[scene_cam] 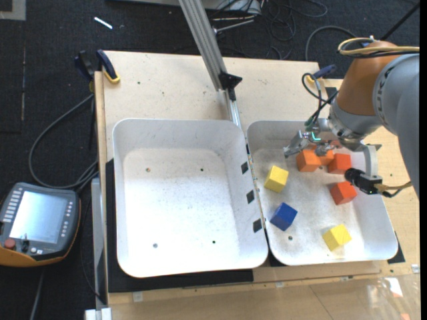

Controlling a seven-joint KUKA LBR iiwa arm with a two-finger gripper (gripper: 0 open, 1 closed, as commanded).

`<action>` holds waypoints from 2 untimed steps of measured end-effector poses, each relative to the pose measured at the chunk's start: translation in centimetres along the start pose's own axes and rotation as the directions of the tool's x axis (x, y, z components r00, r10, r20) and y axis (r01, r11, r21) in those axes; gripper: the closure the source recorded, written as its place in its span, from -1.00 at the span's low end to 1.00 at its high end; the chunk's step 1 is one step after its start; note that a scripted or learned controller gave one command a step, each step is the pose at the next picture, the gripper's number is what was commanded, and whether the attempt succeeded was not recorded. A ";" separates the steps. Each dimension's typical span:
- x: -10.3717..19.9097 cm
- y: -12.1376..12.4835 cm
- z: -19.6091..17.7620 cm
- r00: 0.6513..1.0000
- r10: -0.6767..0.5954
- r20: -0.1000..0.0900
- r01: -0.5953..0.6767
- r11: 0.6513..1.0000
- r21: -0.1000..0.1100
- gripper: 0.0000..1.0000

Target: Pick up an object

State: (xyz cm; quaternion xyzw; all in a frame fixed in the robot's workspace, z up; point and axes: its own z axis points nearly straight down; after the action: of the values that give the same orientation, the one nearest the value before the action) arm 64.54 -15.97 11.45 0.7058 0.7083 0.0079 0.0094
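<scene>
A pale bench [173, 85] bears two white bins [180, 259]. The right bin [373, 242] holds three orange blocks [307, 160], two yellow blocks [276, 179] and one blue block [284, 216]. The gripper [313, 142] sits above the orange ones.

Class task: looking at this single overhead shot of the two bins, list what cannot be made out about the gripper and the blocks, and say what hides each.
1. Gripper: the wrist above hides its fingers, so open or shut cannot be read.
2. Orange block under the gripper: whether it is gripped is hidden.
3. Second orange block: partly covered by the arm.
4. Red-orange block: a black fitting overlaps its edge.
</scene>
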 end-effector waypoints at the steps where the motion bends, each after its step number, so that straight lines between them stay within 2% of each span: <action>1: 6.0 1.7 -13.1 1.000 -0.003 -0.002 0.003 1.000 0.014 -1.00; 2: 2.2 2.4 -19.2 1.000 0.006 0.002 -0.006 1.000 0.016 -1.00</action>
State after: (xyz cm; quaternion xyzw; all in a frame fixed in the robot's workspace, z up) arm 66.50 -13.75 30.73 0.7081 0.7061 0.0017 0.0043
